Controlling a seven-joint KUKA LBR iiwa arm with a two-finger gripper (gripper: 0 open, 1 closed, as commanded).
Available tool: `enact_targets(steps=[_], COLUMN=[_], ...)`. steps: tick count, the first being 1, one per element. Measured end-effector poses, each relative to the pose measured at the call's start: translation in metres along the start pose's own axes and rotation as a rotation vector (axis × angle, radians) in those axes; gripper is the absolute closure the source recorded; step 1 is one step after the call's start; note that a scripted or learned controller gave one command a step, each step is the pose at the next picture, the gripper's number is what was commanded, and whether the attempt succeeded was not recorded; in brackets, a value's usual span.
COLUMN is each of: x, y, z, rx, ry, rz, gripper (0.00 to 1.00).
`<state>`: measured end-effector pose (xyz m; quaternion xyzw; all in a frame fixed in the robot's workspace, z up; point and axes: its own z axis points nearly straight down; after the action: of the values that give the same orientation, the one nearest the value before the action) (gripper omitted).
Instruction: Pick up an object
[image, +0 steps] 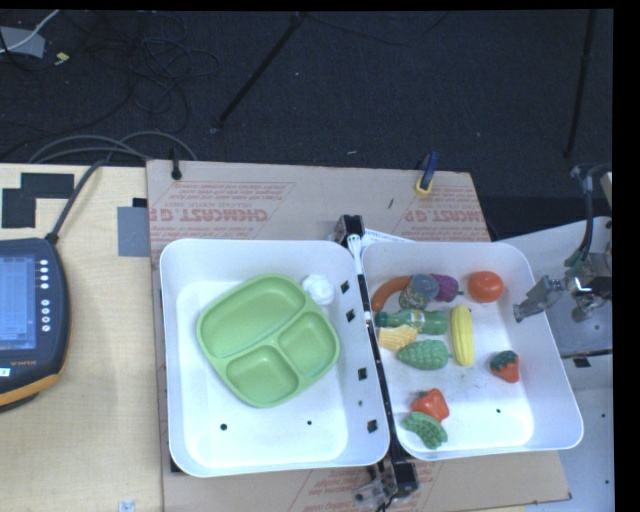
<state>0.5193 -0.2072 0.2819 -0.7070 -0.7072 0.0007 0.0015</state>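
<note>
Green plate (268, 340) sits in the left bin (190, 400); my gripper (535, 298) waits at the right, maybe open, I can't tell.

Two shallow white bins sit side by side on a cardboard-covered surface (250, 200). The left bin (190, 400) holds a green divided plate (267, 340) with a small white object (318, 289) at its upper right edge. The right bin (545, 400) holds toy food: a tomato (485, 286), a yellow corn cob (462, 335), a strawberry (505, 366), a red pepper (431, 403) and green vegetables. The gripper (535, 297) hangs just over the right bin's right rim, apart from the toys.
</note>
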Motion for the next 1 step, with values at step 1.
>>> enact_targets(steps=[1], x=[0.0395], y=[-0.0469], z=[0.1169], rx=[0.014], ry=[0.007], rz=[-0.002], gripper=[0.00])
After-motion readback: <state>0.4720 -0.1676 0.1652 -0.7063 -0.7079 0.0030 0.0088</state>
